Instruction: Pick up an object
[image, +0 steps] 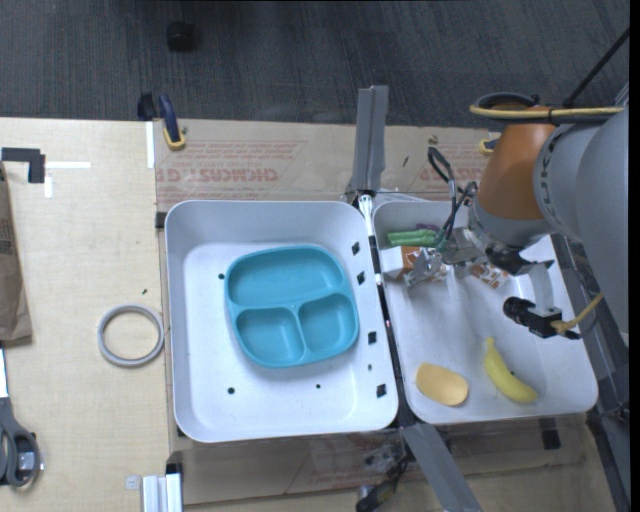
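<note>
Arm: the grey KUKA arm (590, 170) reached in from the right, orange band above the wrist, leaning over the far end of the right bin.
End effector: the end effector (428, 266) was down low in the right bin's far left corner, and whether it was apart or together, I could not tell, the metal parts were too small and cluttered.
Right bin: the right bin (560, 395) carried a green object (412, 238) at its far left, just beside the end effector, with something brownish (416, 256) next to it.
Banana: a banana (507, 374) lay at the near end of the right bin, well apart from the end effector.
Yellow piece: a flat rounded yellow-orange piece (442, 384) sat just left of the banana.
Left bin: the left bin (195, 330) held a blue divided plate (292, 305), three compartments, lying flat.
Surface: out on the surface (80, 250), a grey ring (131, 334) lay left of the bins, and scissors (17, 450) showed at the near left edge.
</note>
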